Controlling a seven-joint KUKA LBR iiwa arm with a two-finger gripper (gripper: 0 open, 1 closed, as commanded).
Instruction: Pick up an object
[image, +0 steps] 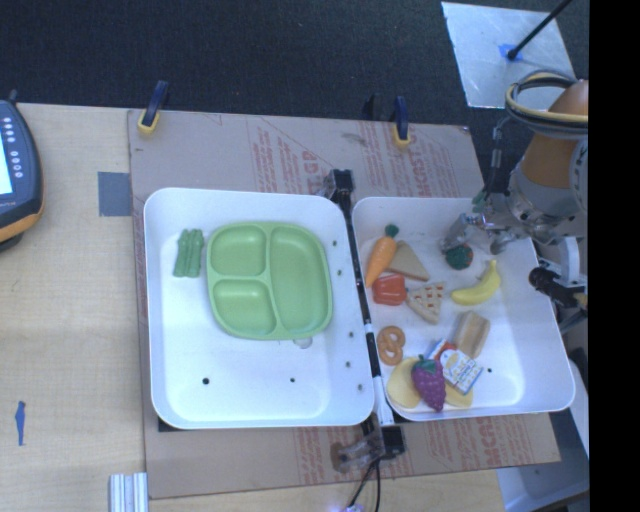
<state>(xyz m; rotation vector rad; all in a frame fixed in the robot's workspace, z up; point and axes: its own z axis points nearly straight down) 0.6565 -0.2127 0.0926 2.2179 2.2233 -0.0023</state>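
At the right bin's (540, 400) far edge, centre the gripper (462, 238), finger state indiscernible, squarely over the green object (459, 257) before closing.

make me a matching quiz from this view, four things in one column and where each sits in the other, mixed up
Things:
1. green divided plate
2. banana
3. purple grapes
4. green beans

Places:
a. right bin, near its front edge
b. left bin, beside the plate's left edge
c. middle of the left bin
d. right bin, towards its right side

Pairs: 1-c, 2-d, 3-a, 4-b
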